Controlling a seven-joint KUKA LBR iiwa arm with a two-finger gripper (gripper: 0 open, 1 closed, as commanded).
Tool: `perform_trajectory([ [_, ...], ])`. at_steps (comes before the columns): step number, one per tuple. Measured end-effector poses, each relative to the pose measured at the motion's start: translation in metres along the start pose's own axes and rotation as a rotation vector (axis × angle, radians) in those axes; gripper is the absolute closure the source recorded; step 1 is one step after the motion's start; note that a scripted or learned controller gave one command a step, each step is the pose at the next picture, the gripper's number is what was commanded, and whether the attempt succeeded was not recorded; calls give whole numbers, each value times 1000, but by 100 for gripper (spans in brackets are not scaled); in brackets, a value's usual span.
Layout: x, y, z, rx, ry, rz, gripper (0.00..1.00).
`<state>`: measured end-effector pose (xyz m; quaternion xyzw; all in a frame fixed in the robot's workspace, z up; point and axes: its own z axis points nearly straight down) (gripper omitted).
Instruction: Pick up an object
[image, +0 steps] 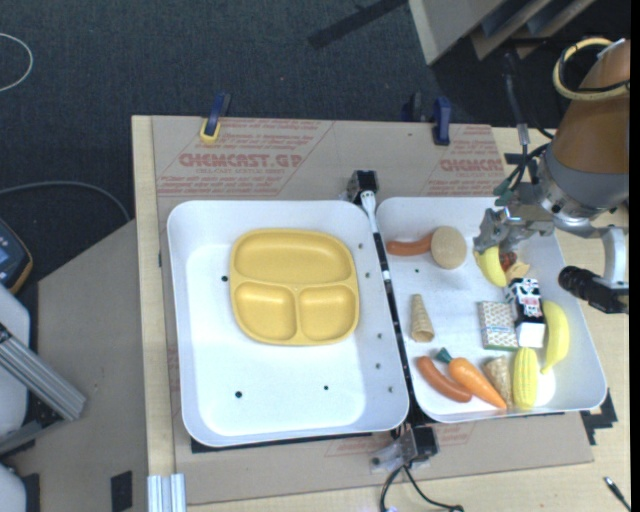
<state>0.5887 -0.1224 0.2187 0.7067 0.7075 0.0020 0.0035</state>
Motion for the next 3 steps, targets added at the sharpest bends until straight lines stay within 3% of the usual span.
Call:
perform_trajectory([
  [1, 43, -26, 6, 12, 4, -2, 100],
  [3, 145, -73, 13, 13, 5, -4, 100],
])
